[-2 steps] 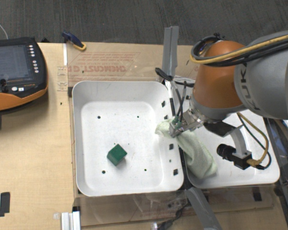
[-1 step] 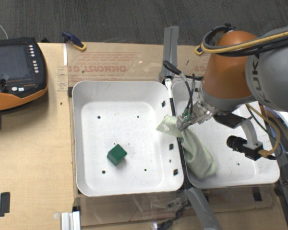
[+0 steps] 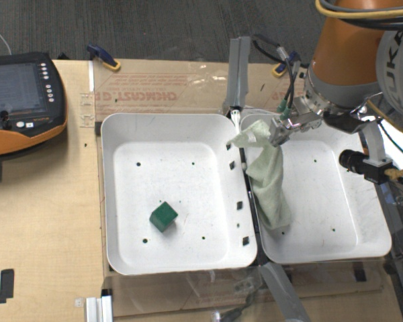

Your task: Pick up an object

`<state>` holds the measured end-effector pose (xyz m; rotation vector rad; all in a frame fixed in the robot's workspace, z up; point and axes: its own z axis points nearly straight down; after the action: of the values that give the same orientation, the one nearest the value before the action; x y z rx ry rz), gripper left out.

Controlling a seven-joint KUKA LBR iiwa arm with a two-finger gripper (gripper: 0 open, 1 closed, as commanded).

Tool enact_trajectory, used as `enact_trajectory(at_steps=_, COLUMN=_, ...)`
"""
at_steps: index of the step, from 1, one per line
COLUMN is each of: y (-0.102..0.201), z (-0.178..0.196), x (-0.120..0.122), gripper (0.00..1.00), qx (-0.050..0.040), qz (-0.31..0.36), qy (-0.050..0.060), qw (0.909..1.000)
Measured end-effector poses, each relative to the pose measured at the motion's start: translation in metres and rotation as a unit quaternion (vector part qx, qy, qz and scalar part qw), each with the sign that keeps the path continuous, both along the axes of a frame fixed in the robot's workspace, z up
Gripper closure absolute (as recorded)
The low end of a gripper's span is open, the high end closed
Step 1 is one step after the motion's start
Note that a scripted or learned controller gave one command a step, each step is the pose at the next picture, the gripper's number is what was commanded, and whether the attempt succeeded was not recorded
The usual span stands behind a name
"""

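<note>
The pincer (image 3: pixel 282 131) is seen at the end of the grey arm (image 3: pixel 363 42), below its orange band, over the far left corner of the right bin (image 3: pixel 336 247). Its fingers are closed on the upper end of a pale green cloth (image 3: pixel 269 180), which is gripped between them and bunched at the top. The cloth is lifted at that end and hangs down from the pincer, draped toward the near side along the divide between the two bins. Its lower part lies just inside the left wall of the right bin, while its upper folds reach slightly over the rim toward the left bin (image 3: pixel 121 200).

Well to the left of the pincer and nearer the camera, a small green block (image 3: pixel 164 216) is set on the floor of the left bin, apart from the walls and slightly tilted. It is not touched by the cloth or the pincer.

Both bins are placed side by side on the surface (image 3: pixel 47 233), their inner rims touching. Behind them, a sheet of cardboard (image 3: pixel 154 89) with red printing lies flat. Far to the left of the pincer, a control tablet (image 3: pixel 20 99) with an orange rim rests at the edge of the surface.
</note>
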<state>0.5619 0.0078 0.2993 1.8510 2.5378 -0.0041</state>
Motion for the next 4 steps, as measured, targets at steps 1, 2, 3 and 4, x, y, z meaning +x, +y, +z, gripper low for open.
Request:
enact_trajectory(at_steps=1, y=0.02, z=-0.076, x=-0.004, gripper=1.0, qx=0.0003, qz=0.006, qy=0.001, qw=1.0)
enact_trajectory(at_steps=2, y=-0.004, z=-0.048, x=-0.015, gripper=1.0, qx=0.0005, qz=0.177, qy=0.0, qw=0.9842)
enact_trajectory(at_steps=3, y=0.024, z=-0.056, x=-0.077, gripper=1.0, qx=0.0006, qz=0.049, qy=0.001, qw=0.9988)
enact_trajectory(at_steps=4, y=0.092, z=-0.097, x=-0.057, gripper=1.0, qx=-0.0007, qz=-0.103, qy=0.001, qw=0.9946)
